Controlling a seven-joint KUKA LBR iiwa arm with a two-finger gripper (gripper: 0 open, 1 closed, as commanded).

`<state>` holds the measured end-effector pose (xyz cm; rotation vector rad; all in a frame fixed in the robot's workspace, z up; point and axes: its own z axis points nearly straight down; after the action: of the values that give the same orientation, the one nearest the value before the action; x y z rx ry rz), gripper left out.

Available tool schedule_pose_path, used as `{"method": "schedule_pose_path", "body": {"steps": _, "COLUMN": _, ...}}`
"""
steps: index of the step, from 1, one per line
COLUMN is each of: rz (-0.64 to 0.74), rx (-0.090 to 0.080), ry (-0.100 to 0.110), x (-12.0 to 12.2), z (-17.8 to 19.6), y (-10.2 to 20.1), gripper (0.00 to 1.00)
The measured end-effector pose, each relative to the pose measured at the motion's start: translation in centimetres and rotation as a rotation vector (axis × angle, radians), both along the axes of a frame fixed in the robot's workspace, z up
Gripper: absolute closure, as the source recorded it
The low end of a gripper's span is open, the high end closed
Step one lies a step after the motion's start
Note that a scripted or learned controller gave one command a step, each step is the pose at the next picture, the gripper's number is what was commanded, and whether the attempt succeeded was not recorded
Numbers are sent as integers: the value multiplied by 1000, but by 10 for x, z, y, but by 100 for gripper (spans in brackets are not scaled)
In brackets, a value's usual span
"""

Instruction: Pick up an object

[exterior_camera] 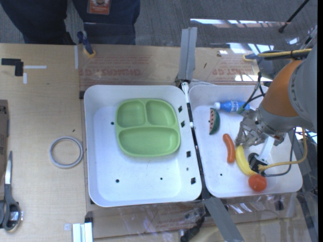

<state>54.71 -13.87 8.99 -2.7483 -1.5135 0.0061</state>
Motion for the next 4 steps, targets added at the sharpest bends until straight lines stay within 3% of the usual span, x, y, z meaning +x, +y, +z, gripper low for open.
{"method": "schedule_pose_path", "body": {"steps": 1, "rz": 0, "rx": 1, "ry": 2, "x": 0, "z": 8, "y": -1, "gripper": 100}}
{"method": "schedule_pose_path", "body": {"steps": 2, "rz": 179, "rx": -1, "ry": -2, "x": -12, "z": 94, "y": 35, "gripper": 100}}
{"method": "schedule_pose_path", "body": {"steps": 3, "rz": 178, "rx": -1, "ry": -2, "x": -12, "z": 94, "y": 35, "gripper": 0}}
{"method": "schedule_pose_path", "body": {"steps": 4, "rz": -23, "rx": -1, "ry": 1, "x": -18, "z": -1, "y": 42, "gripper": 0}}
